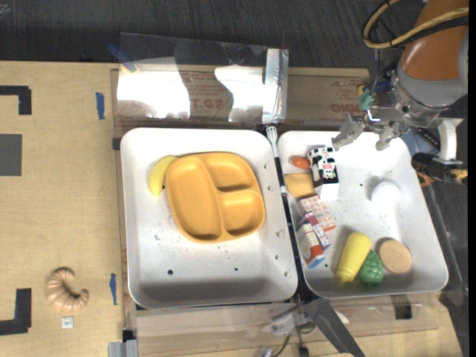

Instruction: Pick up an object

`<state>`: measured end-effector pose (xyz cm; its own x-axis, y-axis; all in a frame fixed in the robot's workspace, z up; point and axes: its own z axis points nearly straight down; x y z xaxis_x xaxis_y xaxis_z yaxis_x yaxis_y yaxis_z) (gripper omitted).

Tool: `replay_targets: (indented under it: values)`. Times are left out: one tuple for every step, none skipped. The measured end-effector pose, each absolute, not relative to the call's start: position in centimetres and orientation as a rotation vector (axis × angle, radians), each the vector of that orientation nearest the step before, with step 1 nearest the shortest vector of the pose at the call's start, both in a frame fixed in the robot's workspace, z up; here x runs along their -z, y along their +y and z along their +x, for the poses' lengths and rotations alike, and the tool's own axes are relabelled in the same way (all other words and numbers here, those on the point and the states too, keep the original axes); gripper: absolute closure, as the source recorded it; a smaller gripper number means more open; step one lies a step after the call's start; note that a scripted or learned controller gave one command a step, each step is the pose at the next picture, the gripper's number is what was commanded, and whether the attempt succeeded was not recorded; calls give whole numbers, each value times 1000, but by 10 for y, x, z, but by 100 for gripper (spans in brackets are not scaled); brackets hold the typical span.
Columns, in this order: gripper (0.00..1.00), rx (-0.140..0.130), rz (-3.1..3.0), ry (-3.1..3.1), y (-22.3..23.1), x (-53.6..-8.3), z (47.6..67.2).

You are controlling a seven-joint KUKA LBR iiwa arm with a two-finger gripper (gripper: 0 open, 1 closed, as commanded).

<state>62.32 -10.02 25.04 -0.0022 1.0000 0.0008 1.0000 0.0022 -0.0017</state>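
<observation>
Evidently nothing is picked yet: the gripper (367, 134) hangs over the right bin's (428, 222) upper edge, jaws spread and empty. Candidates lie lower in that bin, among them a yellow corn cob (352, 256) and a round cookie (395, 256).

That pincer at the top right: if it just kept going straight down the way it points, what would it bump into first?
Probably bare bin floor. The pincer, fingers spread and holding nothing, hangs over the right bin's back edge. The black-and-white box lies nearest, slightly aside, though depth is hard to judge.
</observation>
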Motion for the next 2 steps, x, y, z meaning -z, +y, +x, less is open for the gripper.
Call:
replay_targets:
  values:
    - [0, -5, -2360, -2067, -71, -183, 591]
    - [0, 1, -2484, -1923, -94, -87, 668]
